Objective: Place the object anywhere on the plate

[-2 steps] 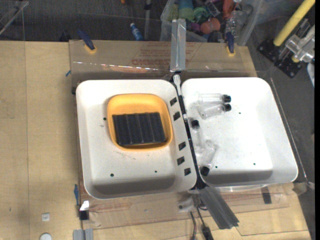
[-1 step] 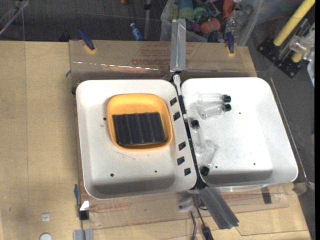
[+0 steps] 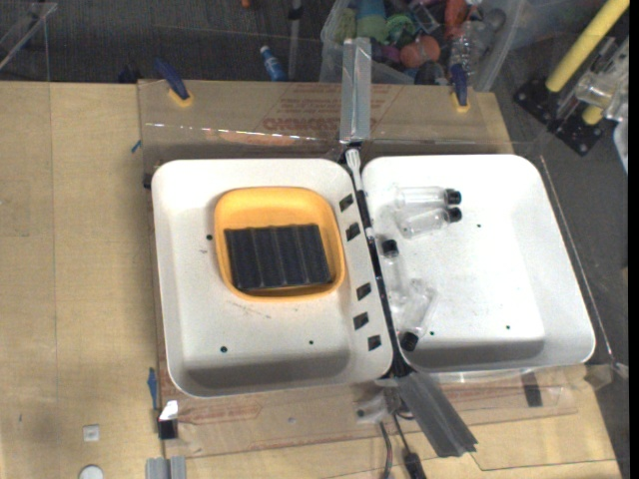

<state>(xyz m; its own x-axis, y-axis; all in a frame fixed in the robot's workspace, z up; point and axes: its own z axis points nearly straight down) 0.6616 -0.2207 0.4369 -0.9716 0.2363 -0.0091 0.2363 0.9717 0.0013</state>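
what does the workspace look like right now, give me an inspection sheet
surface: wooden bench bearing two white bins, left bin and right bin
job's things: orange plate in left bin, black ribbed block on it; clear bottles with dark caps in right bin
clutter: clear pieces by the divider
grippers: nothing seen
cables: dark cable at front edge
surroundings: tub of coloured toys behind

Orange plate (image 3: 278, 208) with dark ridged insert in left bin (image 3: 180, 267); clear bottles (image 3: 427, 211) in right bin (image 3: 499, 267).
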